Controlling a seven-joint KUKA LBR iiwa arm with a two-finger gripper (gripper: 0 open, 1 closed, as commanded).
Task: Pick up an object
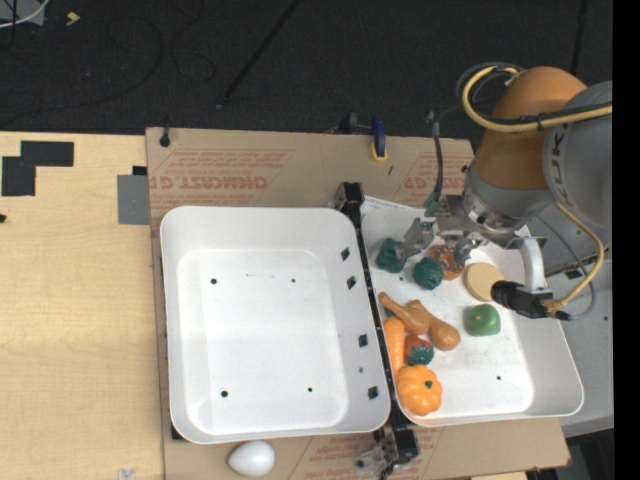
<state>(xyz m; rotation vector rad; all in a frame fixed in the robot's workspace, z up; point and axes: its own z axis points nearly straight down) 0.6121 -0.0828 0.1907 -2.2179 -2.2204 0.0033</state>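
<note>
Although the arm (pixel 540 138) reached in from the right and its grey body with the orange band covered the far right corner of the right bin (pixel 540 393), the gripper (pixel 432 236) could be seen low over the back of that bin, its metal fingers (pixel 415 236) spread apart with nothing between them. Just below them lay two dark teal toys (pixel 428 273), the left one close under a fingertip; whether it touched could not be told. A small reddish-brown thing beside the wrist was partly hidden and too blurred to name. A pale tan disc (pixel 481 279) was half covered by a black cable fitting (pixel 518 297). Further forward lay a green pepper-like toy (pixel 482 320), a tan butternut-shaped toy (pixel 425 322) with its long axis running from upper left to lower right, thick end to the right, a carrot (pixel 394 342) lying lengthwise along the bin's left wall, and an orange pumpkin (pixel 419 390) near the front left corner. The left bin (pixel 175 268) bore only small dark dots on its floor. A white egg-shaped object (pixel 251 458) sat outside on the cardboard (pixel 250 168), in front of the left bin. Reddish print on the cardboard behind the bins read upside down and could not be made out with confidence.
</note>
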